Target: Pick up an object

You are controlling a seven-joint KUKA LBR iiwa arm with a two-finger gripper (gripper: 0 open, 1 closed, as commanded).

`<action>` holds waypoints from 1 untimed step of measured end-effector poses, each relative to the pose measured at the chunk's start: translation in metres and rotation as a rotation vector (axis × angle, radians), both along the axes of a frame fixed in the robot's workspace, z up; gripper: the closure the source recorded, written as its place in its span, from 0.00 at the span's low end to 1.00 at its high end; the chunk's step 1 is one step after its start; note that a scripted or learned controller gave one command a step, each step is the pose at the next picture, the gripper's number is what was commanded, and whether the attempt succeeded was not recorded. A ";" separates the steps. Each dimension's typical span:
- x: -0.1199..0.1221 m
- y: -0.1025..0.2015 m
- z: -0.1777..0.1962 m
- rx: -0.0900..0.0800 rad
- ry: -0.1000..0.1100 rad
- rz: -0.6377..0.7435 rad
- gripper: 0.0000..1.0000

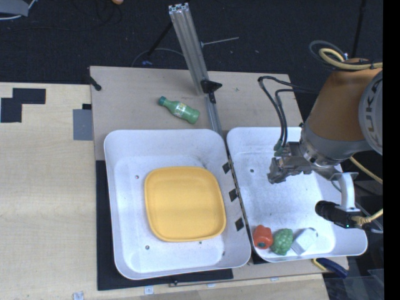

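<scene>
White plastic forms the two shallow bins on the table, and the nearest things lie along the near edge of the right bin [350, 245]: a red-orange pepper-like toy [262, 236], a green bumpy toy [282, 241] touching it on its right, and a small pale grey-white block [303, 240] just beside that. These three sit together in the near part of the bin, well apart from the hand. In the left bin [122, 167], a yellow square plate [184, 203] with rounded corners lies flat and fills most of the floor. Farther in, over the middle of the right bin, the hand [281, 170] hangs at the end of the grey arm [340, 114] that reaches in from the right; nothing shows between its fingers, and whether it is released or clenched cannot be told from this slant. Black cables [278, 105] loop from the wrist toward the far side. Beyond the bins, on the bare table [125, 89], a small green bottle [179, 110] lies on its side, and a silver metal rail [190, 42] slants away to the far edge.
</scene>
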State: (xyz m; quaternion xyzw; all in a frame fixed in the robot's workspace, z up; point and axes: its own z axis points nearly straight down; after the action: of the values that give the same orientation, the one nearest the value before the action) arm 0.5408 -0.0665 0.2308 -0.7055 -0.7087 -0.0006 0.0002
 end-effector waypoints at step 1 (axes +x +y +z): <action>-0.001 0.042 -0.001 0.000 0.001 -0.002 1.00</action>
State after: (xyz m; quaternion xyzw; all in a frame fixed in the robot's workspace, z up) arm 0.5402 -0.0245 0.2293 -0.7060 -0.7082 -0.0001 0.0004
